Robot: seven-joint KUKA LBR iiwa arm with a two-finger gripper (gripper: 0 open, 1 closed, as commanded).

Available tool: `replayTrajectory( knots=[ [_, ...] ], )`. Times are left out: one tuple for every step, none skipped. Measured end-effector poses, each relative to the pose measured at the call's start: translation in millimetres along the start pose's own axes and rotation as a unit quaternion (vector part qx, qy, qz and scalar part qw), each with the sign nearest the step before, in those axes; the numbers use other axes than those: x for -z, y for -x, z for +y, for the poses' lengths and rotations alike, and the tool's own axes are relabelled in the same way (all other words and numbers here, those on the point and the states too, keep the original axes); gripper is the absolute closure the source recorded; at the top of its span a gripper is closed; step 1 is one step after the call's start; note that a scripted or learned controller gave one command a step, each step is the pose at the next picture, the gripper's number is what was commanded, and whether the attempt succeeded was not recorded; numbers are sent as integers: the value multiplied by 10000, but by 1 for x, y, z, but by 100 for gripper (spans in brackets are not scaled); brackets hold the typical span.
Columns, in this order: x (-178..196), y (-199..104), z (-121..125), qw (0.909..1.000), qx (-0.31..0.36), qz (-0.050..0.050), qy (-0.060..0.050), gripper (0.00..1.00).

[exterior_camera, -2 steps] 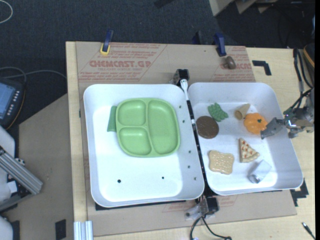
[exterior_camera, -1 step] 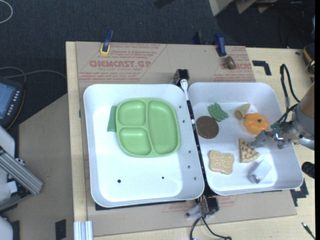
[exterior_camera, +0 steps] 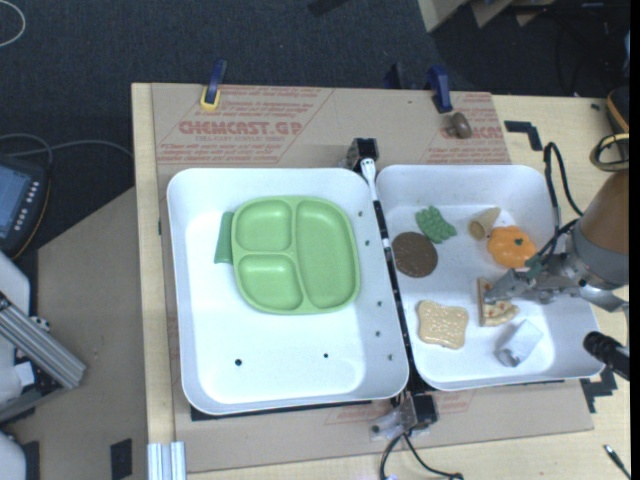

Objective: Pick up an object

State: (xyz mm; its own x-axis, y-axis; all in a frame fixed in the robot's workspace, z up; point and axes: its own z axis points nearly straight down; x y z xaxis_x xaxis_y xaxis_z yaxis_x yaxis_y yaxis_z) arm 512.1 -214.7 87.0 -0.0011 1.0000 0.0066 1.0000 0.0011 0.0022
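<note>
The left bin (exterior_camera: 200, 298) carries a green divided plate (exterior_camera: 296, 254), lying flat toward its 12 o'clock half, with a darker green piece (exterior_camera: 223, 238) tucked under the plate's 9 o'clock edge. The right bin (exterior_camera: 460, 183) keeps the small things spread apart, which leaves room for fingers to come down around any one. From its middle: a brown disc (exterior_camera: 414, 253) at 9 o'clock, a tan cracker (exterior_camera: 442, 324) at 7, a pale wrapped block (exterior_camera: 519, 344) at 5, an orange fruit (exterior_camera: 510, 246) at 2, a green leafy piece (exterior_camera: 435, 224) at 11. The gripper (exterior_camera: 508, 290) reaches in from 3 o'clock, low over a toast-like piece (exterior_camera: 496, 308), likely its target; whether it is spread or closed I cannot tell.
</note>
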Motion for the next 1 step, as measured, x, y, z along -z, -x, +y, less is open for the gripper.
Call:
replayTrajectory(
  knots=[
    [15,0,3,10000,10,-15,58,100]
  ],
)
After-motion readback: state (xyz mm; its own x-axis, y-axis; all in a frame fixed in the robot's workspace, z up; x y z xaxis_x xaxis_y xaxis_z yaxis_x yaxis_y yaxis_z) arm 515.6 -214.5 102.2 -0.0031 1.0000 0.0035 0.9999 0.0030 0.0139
